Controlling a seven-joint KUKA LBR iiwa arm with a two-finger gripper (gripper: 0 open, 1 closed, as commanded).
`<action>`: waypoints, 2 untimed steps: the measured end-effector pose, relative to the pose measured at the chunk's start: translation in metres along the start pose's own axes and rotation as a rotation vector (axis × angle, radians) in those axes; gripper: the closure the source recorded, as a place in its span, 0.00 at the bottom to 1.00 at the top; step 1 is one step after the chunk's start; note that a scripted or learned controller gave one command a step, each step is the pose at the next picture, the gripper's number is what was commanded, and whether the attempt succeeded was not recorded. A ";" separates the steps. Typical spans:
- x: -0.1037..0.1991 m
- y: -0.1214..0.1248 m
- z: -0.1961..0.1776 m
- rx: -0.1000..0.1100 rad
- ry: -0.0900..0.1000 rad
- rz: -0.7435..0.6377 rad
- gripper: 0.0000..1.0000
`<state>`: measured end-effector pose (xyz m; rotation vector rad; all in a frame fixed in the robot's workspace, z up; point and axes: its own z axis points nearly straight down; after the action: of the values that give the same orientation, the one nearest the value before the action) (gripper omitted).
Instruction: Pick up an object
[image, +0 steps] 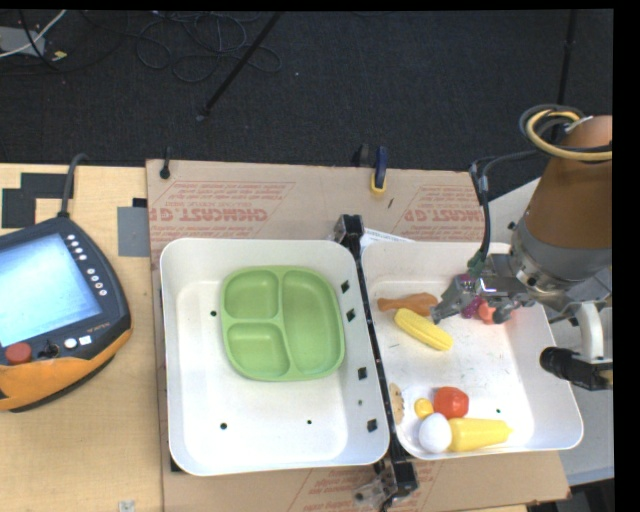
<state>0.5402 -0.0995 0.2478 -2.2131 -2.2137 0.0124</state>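
**Gripper low over right bin, grasp unclear**

Nearest corner of right white bin (560, 440): white egg-shaped ball (434, 433), yellow plastic piece (478, 433), red tomato toy (451, 402). Farther: yellow corn cob toy (423, 329), orange carrot-like toy (408, 302) beside it. Gripper (478, 297) just right of them; can't tell released or clenched. Left white bin (190, 400) holds green sectioned plate (282, 324).
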 end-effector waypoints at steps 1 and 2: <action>0.000 0.002 -0.004 -0.009 -0.001 -0.001 0.00; -0.004 0.004 0.058 -0.003 0.000 -0.001 0.00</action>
<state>0.5439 -0.1036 0.1899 -2.2141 -2.2165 0.0091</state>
